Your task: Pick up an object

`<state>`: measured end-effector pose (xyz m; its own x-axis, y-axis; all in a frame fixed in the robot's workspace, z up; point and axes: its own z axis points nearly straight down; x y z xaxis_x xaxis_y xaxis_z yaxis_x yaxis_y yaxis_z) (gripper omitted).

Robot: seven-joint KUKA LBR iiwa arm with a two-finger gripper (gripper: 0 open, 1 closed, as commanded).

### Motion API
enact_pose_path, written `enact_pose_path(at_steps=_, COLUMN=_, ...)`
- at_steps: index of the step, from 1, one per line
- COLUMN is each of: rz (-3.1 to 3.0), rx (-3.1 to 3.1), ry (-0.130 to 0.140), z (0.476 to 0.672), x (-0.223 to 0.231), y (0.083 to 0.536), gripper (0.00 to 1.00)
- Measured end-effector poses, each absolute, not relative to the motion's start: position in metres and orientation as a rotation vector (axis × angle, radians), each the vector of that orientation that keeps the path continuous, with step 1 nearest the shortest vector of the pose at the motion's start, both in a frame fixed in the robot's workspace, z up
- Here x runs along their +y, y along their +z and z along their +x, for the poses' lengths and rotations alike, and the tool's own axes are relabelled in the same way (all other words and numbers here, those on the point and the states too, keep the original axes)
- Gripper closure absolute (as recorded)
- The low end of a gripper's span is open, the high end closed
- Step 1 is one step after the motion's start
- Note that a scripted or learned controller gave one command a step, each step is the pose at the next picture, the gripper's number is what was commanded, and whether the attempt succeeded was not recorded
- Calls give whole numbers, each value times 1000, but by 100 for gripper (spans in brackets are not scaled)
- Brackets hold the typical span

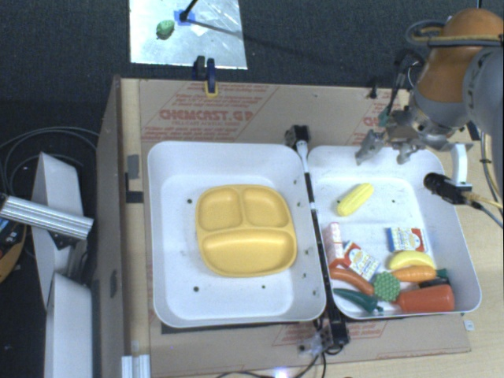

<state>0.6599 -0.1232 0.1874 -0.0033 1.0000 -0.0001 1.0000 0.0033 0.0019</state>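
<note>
Even, fairly bright overhead light; white bins [236,152] near blown out, faint soft shadows under rims. Glare on shiny sheet [187,22] at top. Dark floor w/ little detail. Overall soft, low-res, slight grain; arm [457,61] edges a bit fuzzy. Toys' colours saturated, small print unreadable.

Open floor is lying around the toy corn [355,198] in the right bin [450,215]. Toy food is crowding its near corner, seemingly touching: banana [411,259], carrot [414,274], small cartons [404,238].
</note>
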Motion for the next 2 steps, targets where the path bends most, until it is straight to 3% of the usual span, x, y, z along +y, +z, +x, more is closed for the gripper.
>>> enact_pose_path(at_steps=1, rz=2220, rx=2223, ry=0, z=625, x=-119, y=138, gripper=0)
enact_pose_path(at_steps=2, rz=2217, rx=2225, ry=0, z=631, x=-109, y=84, gripper=0)
